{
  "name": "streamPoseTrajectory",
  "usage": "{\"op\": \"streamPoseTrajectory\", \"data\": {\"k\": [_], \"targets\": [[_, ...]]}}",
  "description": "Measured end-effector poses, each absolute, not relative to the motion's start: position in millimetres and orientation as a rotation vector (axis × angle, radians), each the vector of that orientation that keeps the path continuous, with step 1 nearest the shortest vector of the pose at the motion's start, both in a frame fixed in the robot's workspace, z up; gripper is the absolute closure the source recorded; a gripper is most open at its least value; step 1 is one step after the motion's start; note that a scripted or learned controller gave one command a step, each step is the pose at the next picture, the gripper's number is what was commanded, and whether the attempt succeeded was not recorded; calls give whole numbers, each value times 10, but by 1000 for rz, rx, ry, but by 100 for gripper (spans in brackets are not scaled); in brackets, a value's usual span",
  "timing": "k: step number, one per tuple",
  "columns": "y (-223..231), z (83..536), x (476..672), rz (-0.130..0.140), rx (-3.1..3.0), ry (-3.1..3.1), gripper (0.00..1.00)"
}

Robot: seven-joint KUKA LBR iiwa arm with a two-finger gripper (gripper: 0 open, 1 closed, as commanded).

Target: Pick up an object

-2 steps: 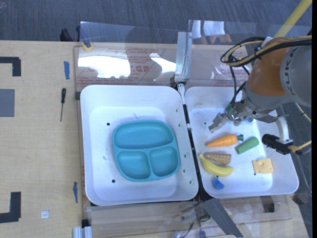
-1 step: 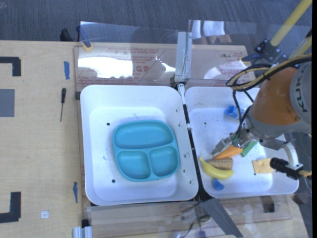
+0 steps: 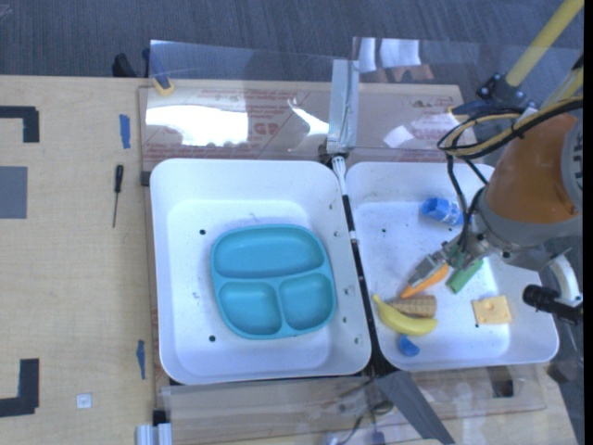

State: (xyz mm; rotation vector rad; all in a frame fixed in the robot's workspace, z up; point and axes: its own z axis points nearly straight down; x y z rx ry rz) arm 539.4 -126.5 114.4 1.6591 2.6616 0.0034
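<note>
Wide wooden bench (image 3: 74,276) under everything, and on it two shallow white bins side by side. The left bin (image 3: 176,193) carries a teal divided plate (image 3: 273,281), three compartments, sitting square in the middle. The right bin (image 3: 528,341) is where the action is. The grey arm with its orange band (image 3: 533,170) leans in from the right, dark cables looping over its top, and it hangs above the bin's right half. Its gripper (image 3: 460,256) is down low in the middle of the right bin, right at a cluster of small things; how the tool's tips stand I cannot tell, the wrist hides them. Just beside the tool lies a green block (image 3: 463,274), tilted, and touching that cluster an orange carrot-shaped toy (image 3: 428,274) angled toward the lower left. Below them a yellow banana (image 3: 403,318) curves along the bin floor, with a tan wafer-like piece (image 3: 419,305) resting against its upper side. To the right, well apart, a yellow cracker-like square (image 3: 491,311). Up near the arm, a blue crumpled object (image 3: 439,210). Smallest of all, a blue nub (image 3: 409,346) just under the banana.
</note>
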Motion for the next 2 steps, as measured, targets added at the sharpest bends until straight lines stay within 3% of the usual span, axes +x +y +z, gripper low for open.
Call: {"op": "streamPoseTrajectory", "data": {"k": [1, 2], "targets": [[-1377, 901, 5062, 8, 2068, 2354, 0], [-1191, 882, 5111, 3, 1304, 2849, 0]]}}
